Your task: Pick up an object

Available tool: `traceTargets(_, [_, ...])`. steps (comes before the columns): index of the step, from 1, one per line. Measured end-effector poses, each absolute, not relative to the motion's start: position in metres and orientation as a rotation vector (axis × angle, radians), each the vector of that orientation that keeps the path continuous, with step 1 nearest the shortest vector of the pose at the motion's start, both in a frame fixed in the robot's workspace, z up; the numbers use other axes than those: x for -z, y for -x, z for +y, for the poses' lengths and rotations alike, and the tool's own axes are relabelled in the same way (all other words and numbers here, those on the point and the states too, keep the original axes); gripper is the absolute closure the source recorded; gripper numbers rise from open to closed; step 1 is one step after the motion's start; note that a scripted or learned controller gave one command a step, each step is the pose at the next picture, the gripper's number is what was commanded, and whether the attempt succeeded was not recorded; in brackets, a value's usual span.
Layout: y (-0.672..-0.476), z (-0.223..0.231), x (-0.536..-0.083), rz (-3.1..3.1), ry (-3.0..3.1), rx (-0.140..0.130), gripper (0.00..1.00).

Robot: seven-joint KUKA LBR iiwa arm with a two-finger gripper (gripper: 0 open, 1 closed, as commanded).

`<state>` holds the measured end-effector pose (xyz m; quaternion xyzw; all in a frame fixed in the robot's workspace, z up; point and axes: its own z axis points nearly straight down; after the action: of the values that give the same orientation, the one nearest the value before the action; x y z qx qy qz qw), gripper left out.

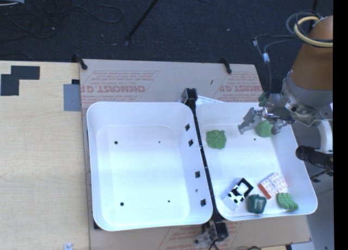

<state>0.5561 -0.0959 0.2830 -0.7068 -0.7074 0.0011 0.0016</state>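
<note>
My gripper [260, 126] hangs over the far right part of the right bin [304, 181], with the arm reaching in from the right. Its two grey fingers [247, 121] stand spread apart, so it is open. A small light green lump [265, 130] shows between them, closer to the right finger, with a gap to the left one. I cannot tell whether it rests on the bin floor or touches a finger. A second green lump [216, 138] lies to the left of the gripper, near the divider.
At the right bin's near end lie a black-and-white box [238, 193], a dark green pepper-like object [256, 204], a red and white packet [272, 183] and a leafy green piece [286, 201]. The left bin [90, 135] adjoins it.
</note>
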Motion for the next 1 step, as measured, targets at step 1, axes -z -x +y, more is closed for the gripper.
traceTargets(1, [-0.5415, -0.0469, -0.2291, -2.219, 2.212, -0.007, 0.0])
